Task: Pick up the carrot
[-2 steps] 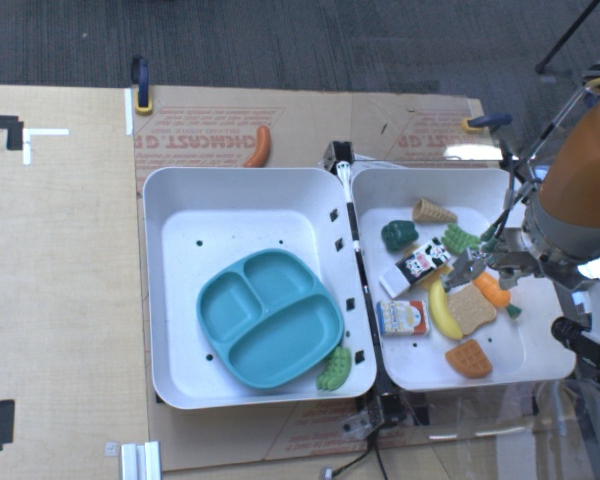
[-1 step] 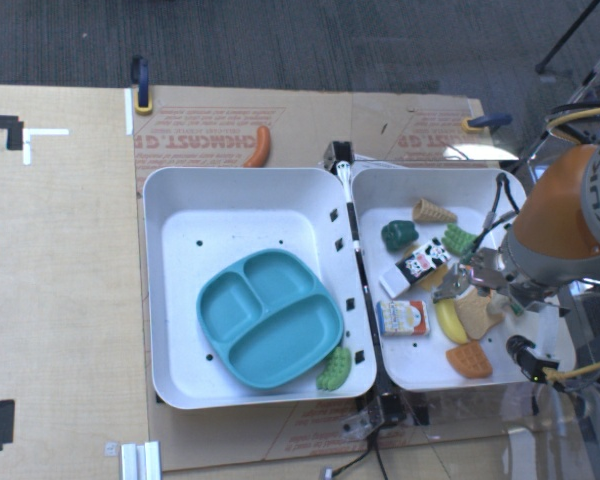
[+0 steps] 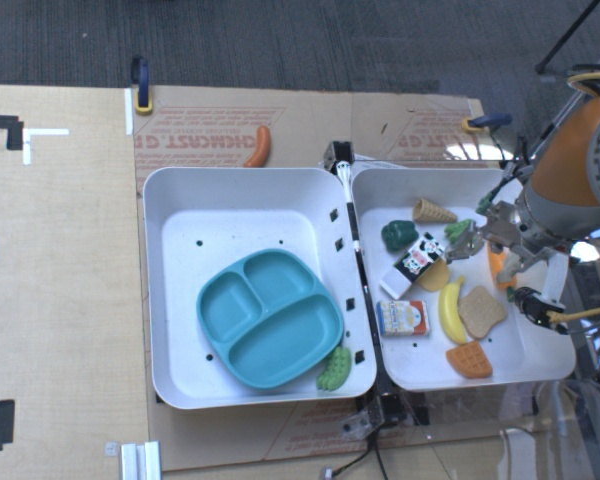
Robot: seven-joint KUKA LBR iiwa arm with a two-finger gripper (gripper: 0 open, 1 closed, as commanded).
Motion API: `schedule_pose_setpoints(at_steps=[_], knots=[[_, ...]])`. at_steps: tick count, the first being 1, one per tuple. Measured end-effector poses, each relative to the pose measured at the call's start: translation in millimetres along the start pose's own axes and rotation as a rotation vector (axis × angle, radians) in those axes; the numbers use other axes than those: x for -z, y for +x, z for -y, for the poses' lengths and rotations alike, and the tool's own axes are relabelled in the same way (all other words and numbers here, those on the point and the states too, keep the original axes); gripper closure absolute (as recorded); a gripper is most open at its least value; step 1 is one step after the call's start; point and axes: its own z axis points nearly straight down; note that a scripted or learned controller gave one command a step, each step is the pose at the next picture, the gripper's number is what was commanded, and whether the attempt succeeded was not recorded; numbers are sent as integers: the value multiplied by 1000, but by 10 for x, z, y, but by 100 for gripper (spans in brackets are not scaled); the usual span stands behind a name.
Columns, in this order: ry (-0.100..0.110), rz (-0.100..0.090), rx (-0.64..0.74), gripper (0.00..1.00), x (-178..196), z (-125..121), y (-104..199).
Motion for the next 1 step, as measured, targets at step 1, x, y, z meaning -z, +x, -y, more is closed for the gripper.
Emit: schedule_pose_setpoints(at_steps=[1], knots=[[-12,-18,-52,0,-76,31,-13]])
